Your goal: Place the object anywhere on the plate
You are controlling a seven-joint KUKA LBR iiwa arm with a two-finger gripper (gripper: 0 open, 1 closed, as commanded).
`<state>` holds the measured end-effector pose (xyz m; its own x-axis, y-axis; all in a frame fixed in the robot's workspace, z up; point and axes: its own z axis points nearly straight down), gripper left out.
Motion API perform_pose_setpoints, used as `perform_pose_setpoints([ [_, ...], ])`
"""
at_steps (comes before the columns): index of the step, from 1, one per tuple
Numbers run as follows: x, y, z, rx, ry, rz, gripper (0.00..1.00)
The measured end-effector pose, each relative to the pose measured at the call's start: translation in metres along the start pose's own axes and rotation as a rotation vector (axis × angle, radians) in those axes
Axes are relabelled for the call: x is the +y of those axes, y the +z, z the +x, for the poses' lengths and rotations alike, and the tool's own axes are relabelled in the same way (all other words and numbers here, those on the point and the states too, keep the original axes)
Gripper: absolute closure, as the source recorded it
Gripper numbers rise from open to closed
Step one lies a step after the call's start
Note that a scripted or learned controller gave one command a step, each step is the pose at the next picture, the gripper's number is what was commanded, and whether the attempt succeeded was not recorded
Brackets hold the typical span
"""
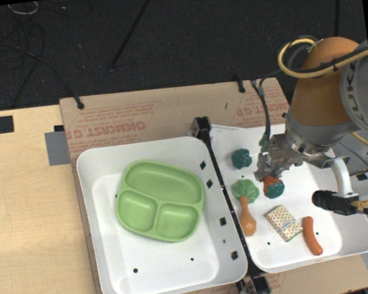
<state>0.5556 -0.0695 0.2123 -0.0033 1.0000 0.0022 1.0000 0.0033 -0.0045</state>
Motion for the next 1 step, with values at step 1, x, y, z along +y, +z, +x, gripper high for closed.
perform_pose_setpoints([
  [1,0.0027,-0.0082,0.0555,-0.002,-0.001,-0.002,1.0],
])
